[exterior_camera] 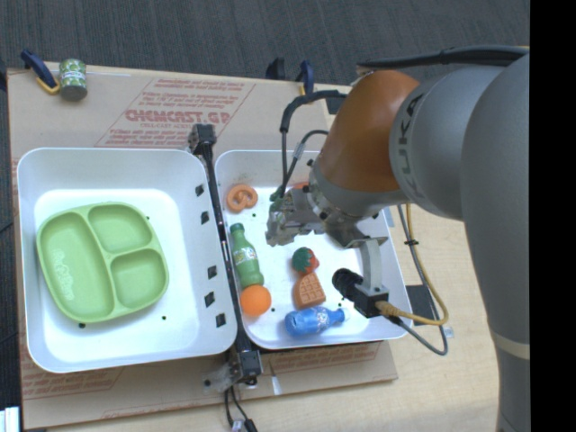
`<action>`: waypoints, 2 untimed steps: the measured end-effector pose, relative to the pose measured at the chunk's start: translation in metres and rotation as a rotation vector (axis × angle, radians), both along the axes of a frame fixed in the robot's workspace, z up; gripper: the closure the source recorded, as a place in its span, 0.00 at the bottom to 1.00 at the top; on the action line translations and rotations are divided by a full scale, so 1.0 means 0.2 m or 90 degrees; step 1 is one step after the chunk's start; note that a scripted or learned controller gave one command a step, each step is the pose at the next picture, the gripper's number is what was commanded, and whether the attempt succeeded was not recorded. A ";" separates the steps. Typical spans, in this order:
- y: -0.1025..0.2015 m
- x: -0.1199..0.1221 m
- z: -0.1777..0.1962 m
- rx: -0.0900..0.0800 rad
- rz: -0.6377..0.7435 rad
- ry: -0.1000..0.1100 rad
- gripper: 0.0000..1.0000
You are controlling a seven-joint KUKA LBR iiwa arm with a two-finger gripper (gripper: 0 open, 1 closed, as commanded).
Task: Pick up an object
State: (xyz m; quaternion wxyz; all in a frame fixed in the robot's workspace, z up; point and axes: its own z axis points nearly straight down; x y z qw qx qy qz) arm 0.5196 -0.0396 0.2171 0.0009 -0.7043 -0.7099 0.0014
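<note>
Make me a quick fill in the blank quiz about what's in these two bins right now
1. The green divided plate lies in the ____ bin.
2. The orange ball sits at the bottom end of the green ____.
3. The bottle near the right bin's front edge is coloured ____.
4. The hand hangs over the ____ bin.

Missing words: left; bottle; blue; right

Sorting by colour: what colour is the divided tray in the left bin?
Light green divided tray, in the camera view.
</note>
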 end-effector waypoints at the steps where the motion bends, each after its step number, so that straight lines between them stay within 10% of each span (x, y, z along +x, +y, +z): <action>1: -0.08 -0.22 -0.13 0.000 -0.001 0.000 1.00; 2: -0.25 -0.22 -0.13 0.000 -0.002 -0.002 1.00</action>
